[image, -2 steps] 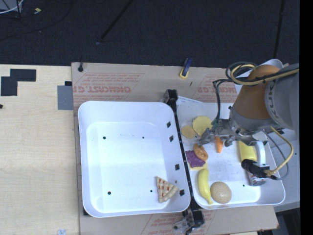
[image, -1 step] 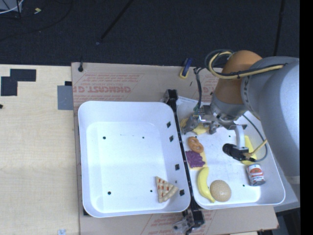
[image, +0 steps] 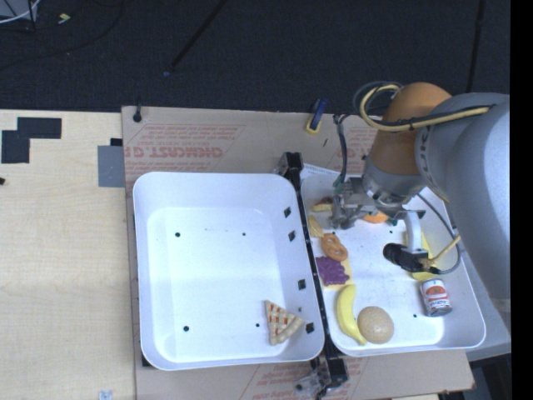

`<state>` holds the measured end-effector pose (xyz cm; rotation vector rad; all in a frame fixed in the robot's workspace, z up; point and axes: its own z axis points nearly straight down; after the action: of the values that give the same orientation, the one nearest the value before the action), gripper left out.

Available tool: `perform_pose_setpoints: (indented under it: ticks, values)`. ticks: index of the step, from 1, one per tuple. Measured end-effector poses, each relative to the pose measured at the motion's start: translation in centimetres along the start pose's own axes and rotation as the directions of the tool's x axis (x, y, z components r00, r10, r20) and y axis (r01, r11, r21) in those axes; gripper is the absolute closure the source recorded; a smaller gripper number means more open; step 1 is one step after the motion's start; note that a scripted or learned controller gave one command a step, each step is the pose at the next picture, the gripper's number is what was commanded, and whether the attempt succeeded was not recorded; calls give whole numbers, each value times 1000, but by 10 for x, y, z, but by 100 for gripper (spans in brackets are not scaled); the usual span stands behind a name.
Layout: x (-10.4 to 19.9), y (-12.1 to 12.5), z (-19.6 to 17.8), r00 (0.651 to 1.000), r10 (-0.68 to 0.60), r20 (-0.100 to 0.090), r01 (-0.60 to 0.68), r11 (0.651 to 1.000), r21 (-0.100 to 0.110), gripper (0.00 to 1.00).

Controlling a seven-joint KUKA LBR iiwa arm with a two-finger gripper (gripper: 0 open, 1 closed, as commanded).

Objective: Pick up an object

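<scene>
Reaching in from the right of the frame, the arm (image: 466, 140) places its pincer (image: 348, 215) low over the upper left part of the right bin (image: 466, 327), where several items lie close together. Whether the pincer is apart, together or clamped on anything cannot be told at this slant.

Candidate objects lie mostly along that bin's left wall: an orange piece (image: 335, 246) just below the pincer, a purple piece (image: 331, 271) under that, then a banana (image: 348, 313) touching a tan ball (image: 375, 324) at the bottom. A can (image: 435, 297) stands apart at lower right. The crowding near the wall probably explains the steep approach.

The left bin (image: 166, 215) carries one waffle wedge (image: 281, 321) in its lower right corner. Both bins sit on the table (image: 58, 265).
</scene>
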<state>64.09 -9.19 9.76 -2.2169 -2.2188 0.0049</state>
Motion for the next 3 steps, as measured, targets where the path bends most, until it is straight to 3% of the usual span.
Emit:
perform_pose_setpoints:
  ticks: [1, 2, 3]
  values:
    - [0, 0, 0, 1000, 0, 1, 0, 1000, 1, 0]
    - [-2, -44, 9, 1000, 5, 6, -5, 1000, -5, 0]
    - [-2, -43, 0, 1000, 6, 2, -6, 1000, -2, 100]
